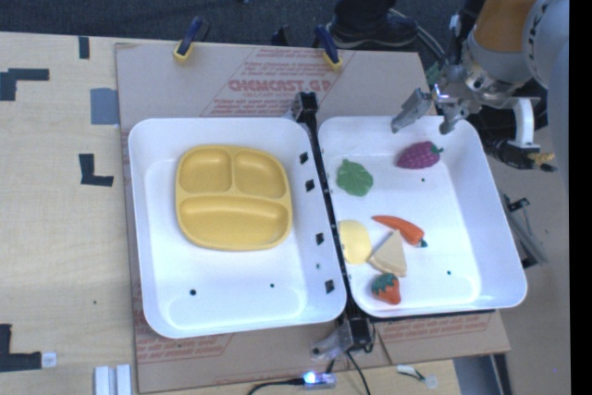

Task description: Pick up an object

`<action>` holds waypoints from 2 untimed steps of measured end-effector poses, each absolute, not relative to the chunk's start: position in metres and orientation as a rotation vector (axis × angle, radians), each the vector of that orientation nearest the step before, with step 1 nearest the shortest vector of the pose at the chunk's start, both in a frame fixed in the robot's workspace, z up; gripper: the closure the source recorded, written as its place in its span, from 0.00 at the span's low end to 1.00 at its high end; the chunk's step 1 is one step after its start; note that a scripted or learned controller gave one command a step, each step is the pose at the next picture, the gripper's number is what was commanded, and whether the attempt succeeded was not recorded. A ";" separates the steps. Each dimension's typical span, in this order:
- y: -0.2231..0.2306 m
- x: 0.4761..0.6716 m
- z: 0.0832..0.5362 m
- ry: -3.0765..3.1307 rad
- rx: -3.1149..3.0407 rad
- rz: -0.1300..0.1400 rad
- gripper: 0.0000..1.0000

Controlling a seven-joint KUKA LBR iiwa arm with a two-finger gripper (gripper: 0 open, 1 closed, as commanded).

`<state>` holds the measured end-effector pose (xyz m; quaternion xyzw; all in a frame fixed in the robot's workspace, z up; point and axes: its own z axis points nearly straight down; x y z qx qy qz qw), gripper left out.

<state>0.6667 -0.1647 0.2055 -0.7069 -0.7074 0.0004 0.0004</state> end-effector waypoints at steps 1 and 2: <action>-0.164 0.667 0.215 -2.222 -2.219 0.001 1.00; -0.164 0.667 0.215 -2.222 -2.219 0.002 0.00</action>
